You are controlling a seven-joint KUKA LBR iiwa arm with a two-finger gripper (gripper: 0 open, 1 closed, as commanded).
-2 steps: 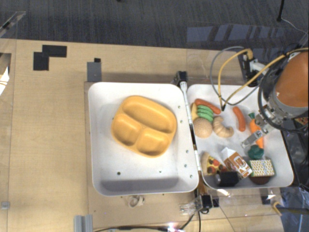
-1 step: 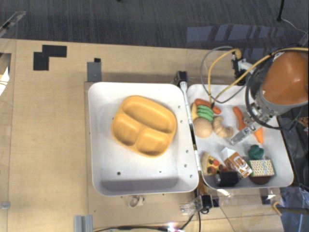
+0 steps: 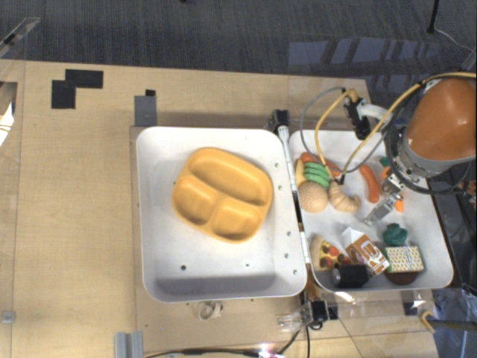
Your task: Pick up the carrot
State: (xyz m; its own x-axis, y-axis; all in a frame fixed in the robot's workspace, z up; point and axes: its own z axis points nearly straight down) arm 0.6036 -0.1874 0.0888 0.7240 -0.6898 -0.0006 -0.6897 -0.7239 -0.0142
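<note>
Nearest the camera, the left bin (image 3: 160, 274) holds a yellow divided tray (image 3: 222, 192). Rightward, the right bin (image 3: 440, 263) carries small toys: green pieces (image 3: 316, 172), a beige ball (image 3: 313, 198), and the carrot (image 3: 370, 183) lying near its middle. Just beside the carrot hangs the gripper (image 3: 381, 209), grasping nothing; its finger spread cannot be told.

Orange carrot (image 3: 370, 183), yellow tray (image 3: 222, 193), white bins (image 3: 160, 200)

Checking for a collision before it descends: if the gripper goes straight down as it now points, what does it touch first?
Probably the bare floor of the right bin, just right of the carrot; the gripper looks offset from it, though depth is unclear.
</note>
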